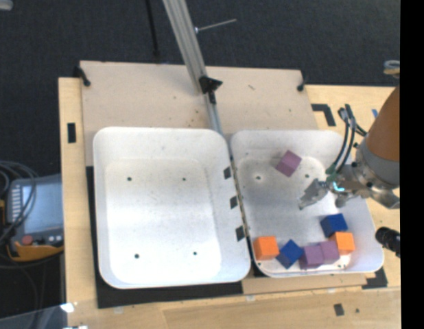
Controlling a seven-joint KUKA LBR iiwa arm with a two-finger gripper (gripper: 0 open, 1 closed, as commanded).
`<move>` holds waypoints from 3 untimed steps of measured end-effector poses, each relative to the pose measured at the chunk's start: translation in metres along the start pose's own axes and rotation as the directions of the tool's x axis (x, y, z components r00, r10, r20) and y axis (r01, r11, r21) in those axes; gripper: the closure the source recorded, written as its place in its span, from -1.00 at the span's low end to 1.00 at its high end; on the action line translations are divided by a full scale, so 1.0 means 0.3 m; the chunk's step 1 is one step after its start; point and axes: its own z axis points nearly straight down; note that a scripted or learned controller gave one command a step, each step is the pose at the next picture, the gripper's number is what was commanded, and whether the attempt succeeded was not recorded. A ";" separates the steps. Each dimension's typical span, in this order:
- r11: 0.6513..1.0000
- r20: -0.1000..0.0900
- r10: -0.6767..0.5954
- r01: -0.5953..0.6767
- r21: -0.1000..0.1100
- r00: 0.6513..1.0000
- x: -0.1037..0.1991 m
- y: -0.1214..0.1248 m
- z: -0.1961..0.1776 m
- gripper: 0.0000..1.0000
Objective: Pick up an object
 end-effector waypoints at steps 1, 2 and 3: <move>1.000 0.001 0.003 -0.003 -0.006 1.000 -0.001 0.003 -0.007 -1.00; 1.000 0.002 0.006 -0.006 0.000 1.000 0.020 0.020 0.150 -1.00; 1.000 0.001 0.006 -0.006 0.001 1.000 0.052 0.017 0.321 -1.00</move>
